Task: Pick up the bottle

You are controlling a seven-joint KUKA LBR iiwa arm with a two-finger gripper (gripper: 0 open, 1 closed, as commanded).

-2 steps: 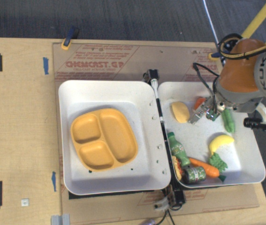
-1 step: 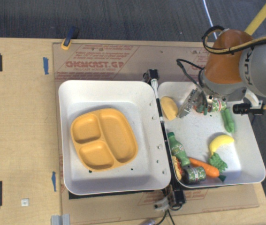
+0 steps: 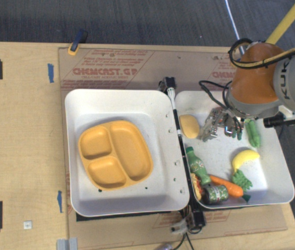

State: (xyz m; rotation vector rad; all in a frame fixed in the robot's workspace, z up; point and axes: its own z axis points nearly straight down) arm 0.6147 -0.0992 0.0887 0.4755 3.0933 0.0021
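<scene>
Here the arm [image 3: 259, 79] hangs over the right bin [image 3: 280, 163], gripper [image 3: 221, 126] open and empty above the green bottle [image 3: 197, 166], which lies with its cap toward the gripper.

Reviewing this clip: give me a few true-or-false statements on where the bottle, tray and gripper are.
1. The green bottle lies in the right bin. True.
2. The gripper holds the bottle. False: it hangs above the bin floor, apart from the bottle.
3. The yellow divided tray sits in the left bin. True.
4. The carrot lies in the left bin. False: it lies in the right bin, near the bottle.
</scene>
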